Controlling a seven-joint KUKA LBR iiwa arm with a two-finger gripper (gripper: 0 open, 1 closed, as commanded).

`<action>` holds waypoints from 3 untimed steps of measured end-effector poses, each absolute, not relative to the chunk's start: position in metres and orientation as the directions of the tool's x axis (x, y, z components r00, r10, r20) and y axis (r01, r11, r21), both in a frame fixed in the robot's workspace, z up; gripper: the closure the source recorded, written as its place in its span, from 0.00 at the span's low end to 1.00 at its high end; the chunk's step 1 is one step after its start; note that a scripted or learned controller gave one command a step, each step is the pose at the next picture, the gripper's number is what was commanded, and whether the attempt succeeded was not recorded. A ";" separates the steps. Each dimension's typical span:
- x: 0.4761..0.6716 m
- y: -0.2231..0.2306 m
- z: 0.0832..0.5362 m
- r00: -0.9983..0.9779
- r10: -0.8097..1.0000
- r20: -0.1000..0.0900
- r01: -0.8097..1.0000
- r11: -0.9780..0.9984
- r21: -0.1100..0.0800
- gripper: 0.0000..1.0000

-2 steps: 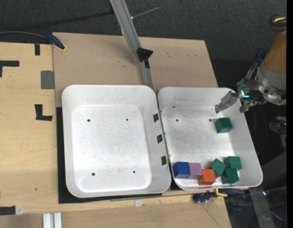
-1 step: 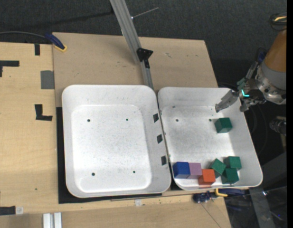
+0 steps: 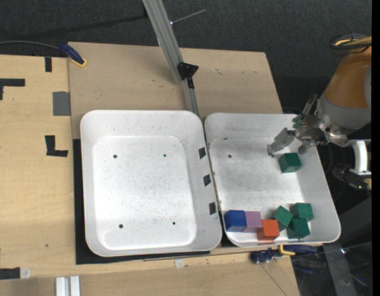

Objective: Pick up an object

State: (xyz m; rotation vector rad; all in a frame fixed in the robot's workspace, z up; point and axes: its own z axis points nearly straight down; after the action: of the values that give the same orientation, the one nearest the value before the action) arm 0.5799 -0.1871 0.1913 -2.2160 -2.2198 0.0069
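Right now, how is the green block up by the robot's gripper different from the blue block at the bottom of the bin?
The green block sits alone in the upper part of the right bin, just below the gripper; the blue block sits at the bin's lower left corner. The green block touches no other block, while the blue block lies right beside a purple block. Colours differ: green against blue. Both are small cubes of similar size resting on the bin floor.

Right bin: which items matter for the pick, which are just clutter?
Job:
- gripper, beside green block
- corner cluster: blue, lilac, orange, three green cubes
- right bin

Lying about:
- left bin
- blue clamp
- metal pole
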 end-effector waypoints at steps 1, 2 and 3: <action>0.581 -0.184 0.147 -0.001 1.000 0.001 1.000 0.001 -0.006 0.00; 0.586 -0.182 0.116 -0.005 1.000 -0.001 1.000 0.005 0.014 0.00; 0.586 -0.180 0.123 -0.007 1.000 0.001 1.000 0.007 0.012 1.00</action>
State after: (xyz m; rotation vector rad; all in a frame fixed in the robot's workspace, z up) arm 0.5858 -0.1800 0.1232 -2.2194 -2.2343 -0.0151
